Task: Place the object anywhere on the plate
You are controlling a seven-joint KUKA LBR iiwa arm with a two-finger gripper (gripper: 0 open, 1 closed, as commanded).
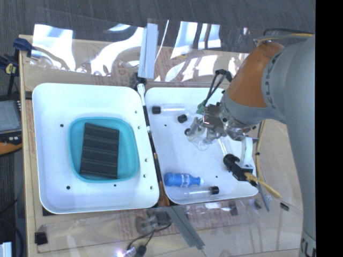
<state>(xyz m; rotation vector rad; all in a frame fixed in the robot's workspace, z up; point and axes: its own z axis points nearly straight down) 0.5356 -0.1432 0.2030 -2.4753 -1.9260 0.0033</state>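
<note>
Progress looked partial: the dark ribbed rectangular block [99, 150] already lay on the light-blue square plate [128, 138] in the left white bin [45, 98], while the two-finger gripper [202, 131] hovered over the right white bin [171, 154], jaw state unclear.

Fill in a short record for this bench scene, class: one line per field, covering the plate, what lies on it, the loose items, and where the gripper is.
plate: blue plate, in the left bin
on plate: dark ribbed block, lying flat
right bin contents: blue-capped clear bottle near the front edge, clear tube with black cap near the back
gripper: over the right bin, beside a small clear item
fingers: cannot tell
arm: reaches in from the right
</note>
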